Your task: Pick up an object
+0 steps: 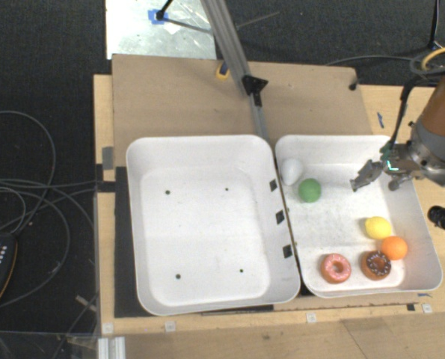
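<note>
Over the right bin (424, 271), at the frame's right edge, the claw (378, 172) hangs above bare floor — whether its fingers are parted I cannot tell. Below it lie a green ball (310, 191), a yellow lemon (378, 226), an orange (394, 247) — and two doughnuts, pink (336, 268) and chocolate (376, 265).

You see a green ball (310, 191), yellow lemon (378, 226), orange fruit (394, 247), pink doughnut (336, 268), brown doughnut (376, 264), white bins (207, 155).
</note>
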Tool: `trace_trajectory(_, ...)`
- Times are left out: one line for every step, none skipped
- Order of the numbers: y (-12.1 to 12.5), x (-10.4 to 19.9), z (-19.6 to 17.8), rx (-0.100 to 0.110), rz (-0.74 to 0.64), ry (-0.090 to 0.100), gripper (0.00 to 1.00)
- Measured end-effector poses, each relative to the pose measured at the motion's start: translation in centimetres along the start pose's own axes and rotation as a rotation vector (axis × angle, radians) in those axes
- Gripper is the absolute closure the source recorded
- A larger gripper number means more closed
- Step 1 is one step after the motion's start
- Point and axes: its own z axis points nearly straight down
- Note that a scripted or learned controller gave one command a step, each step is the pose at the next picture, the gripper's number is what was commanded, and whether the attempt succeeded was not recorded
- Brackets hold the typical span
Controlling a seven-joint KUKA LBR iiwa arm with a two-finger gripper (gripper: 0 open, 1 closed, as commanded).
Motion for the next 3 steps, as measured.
trace_trajectory(0.1, 0.0, -0.2, -0.003, 0.0, -0.001, 0.0)
trace_trajectory(-0.6, -0.3, 4.3, 0.0, 0.005, -0.001, 0.0)
trace_trajectory(-0.9, -0.4, 8.5, 0.0, 0.004, -0.001, 0.0)
